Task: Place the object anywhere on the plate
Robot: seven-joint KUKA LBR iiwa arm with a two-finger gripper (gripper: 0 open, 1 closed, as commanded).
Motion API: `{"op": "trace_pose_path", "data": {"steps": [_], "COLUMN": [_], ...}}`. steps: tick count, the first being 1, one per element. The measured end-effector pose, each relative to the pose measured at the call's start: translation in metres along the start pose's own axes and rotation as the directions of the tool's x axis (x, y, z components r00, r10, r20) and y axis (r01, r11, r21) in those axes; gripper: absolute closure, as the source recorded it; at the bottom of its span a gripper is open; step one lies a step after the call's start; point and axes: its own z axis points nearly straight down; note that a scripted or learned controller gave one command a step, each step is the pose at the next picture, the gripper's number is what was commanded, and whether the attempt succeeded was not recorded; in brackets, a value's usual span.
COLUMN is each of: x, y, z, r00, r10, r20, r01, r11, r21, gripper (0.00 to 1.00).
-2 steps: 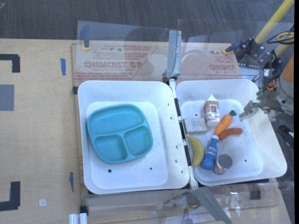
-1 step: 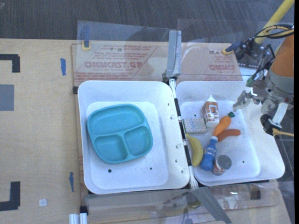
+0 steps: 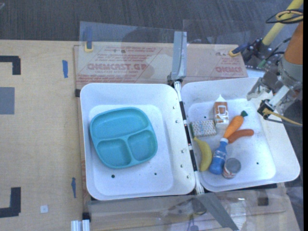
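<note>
A teal plate [image 3: 123, 136] with three compartments lies in the left bin [image 3: 166, 179], with nothing on it. The right bin [image 3: 284, 165] holds the loose objects: a small white and orange carton [image 3: 221, 111], an orange carrot [image 3: 233, 126], a red sausage-like piece [image 3: 241, 134], a speckled sponge [image 3: 203, 127], a yellow banana [image 3: 204, 153], a blue bottle [image 3: 218, 160] and a metal can [image 3: 232, 168]. My gripper [image 3: 259, 102] hangs over the right bin's far right corner, above and to the right of the carrot. It is open, with nothing between its fingers.
A grey divider post [image 3: 178, 57] stands behind the seam between the bins. Cables and a yellow hose [image 3: 281, 20] run at the far right behind the arm. A wooden bench [image 3: 38, 129] extends to the left.
</note>
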Motion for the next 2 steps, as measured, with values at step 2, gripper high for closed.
{"op": "trace_pose_path", "data": {"steps": [2], "x": [0.0000], "y": [0.0040], "z": [0.0038], "r00": [0.978], "r10": [0.209], "r20": [-0.004], "r01": [-0.209], "r11": [0.978], "r21": [-0.010], "gripper": [1.00]}}
